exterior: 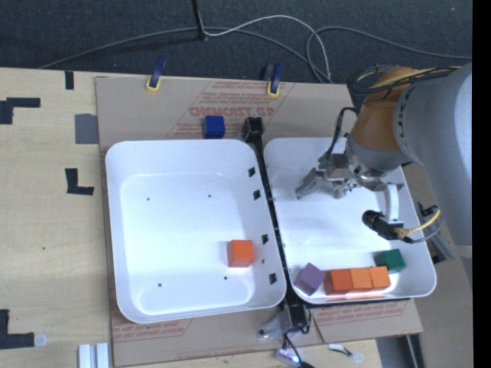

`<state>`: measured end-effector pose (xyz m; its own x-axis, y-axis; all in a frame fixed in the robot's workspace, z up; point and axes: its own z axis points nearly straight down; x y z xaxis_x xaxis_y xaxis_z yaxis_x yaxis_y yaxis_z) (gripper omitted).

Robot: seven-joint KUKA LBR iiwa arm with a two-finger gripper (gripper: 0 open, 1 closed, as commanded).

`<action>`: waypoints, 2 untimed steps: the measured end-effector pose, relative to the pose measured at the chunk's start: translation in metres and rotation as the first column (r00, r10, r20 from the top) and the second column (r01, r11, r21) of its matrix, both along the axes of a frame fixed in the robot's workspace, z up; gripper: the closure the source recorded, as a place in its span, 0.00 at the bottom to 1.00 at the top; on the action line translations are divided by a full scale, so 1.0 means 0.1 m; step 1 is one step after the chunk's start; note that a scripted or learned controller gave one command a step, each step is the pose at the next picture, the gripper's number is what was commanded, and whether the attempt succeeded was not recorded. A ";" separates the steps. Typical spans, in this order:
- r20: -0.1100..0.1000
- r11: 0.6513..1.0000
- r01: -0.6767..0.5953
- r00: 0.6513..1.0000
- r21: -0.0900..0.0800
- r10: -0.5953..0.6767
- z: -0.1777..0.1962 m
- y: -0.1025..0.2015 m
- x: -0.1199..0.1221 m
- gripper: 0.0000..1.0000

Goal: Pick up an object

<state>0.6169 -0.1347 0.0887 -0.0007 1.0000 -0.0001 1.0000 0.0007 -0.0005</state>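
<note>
While its fingers are splayed apart with nothing between them, the gripper [324,184] hangs over the upper part of the right bin [307,228]. Along that bin's near wall lie a purple block [309,278], a long orange block [357,280] and a green block [392,260] (all well apart from the gripper). An orange cube [241,253] sits in the left bin [138,205], beyond the divider.

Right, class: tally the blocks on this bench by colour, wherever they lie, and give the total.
Orange: 4 (one in the left bin; three in a row in the right bin)
Purple: 1
Green: 1
Blue: 1, outside the bins
Total: 7
</note>
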 end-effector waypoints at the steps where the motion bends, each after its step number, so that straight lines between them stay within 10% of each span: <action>1: 0.000 1.000 0.000 1.000 0.000 0.000 0.10 0.00 0.00 1.00; 2: 0.006 1.000 0.000 1.000 -0.001 0.000 0.73 -0.02 0.02 1.00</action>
<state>0.6186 -0.1363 0.1618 -0.0005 1.0000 -0.0008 1.0000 0.0005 0.0051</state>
